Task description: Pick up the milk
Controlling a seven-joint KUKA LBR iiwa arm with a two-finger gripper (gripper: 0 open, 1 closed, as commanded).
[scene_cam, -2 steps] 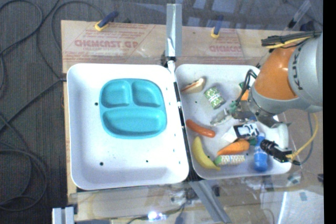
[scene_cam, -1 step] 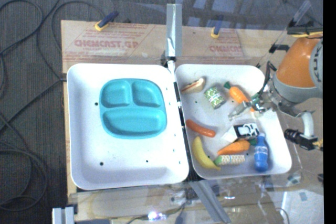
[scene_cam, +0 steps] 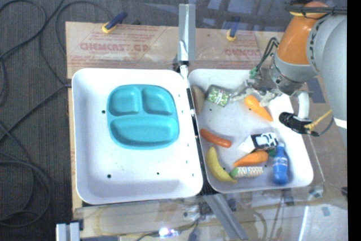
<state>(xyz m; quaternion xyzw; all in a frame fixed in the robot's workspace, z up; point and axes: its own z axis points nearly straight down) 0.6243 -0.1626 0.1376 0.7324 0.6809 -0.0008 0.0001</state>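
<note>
White-and-black milk lies well below the claw, wedged among a bottle, a lower carrot and a banana. Another carrot sits just under the claw, so it may get grabbed instead. Claw's grip: cannot tell.

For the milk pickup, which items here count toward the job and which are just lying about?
Belongs to the job:
milk carton, lying in the right bin
gripper, at that bin's far side

Lying about:
two carrots
banana
sausage
blue bottle
green packet
blue divided plate in the left bin
</note>
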